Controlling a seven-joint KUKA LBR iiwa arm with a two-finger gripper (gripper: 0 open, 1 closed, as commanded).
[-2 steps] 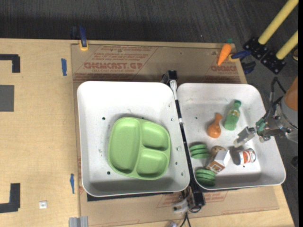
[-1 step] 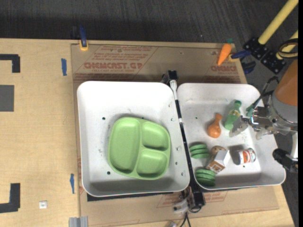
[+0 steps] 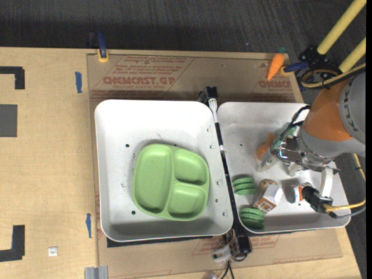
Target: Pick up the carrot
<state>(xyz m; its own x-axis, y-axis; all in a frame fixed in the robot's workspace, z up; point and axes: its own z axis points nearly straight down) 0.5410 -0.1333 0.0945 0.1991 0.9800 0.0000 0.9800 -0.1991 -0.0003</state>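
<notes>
Subject of the task: the carrot (image 3: 264, 149), seen as a small orange piece on the floor of the right bin (image 3: 244, 116), about midway between that bin's far and near walls and a little toward its centre from the divider it shares with the left bin (image 3: 110, 156). The gripper (image 3: 279, 153) is low inside the right bin, just beside the carrot on its right side and possibly touching it; cabling and the wrist body cover the working end, so it cannot be told whether the gripper is apart or closed, and no hold on the carrot is confirmed. Other contents of the right bin: a green ridged piece (image 3: 244, 185) near the divider, a second green ridged piece (image 3: 251, 215) at the near wall, and a small brown and white item (image 3: 267, 197) between them and the arm (image 3: 328, 124). The left bin carries a green divided plate (image 3: 170, 182). Risks noted: the carrot appears offset to one side of the tool, so a closure from this stance would likely nudge it toward the divider instead of seizing it; its small, probably rounded form may slip out on the lift; a sweep toward the near wall could disturb the brown and white item
</notes>
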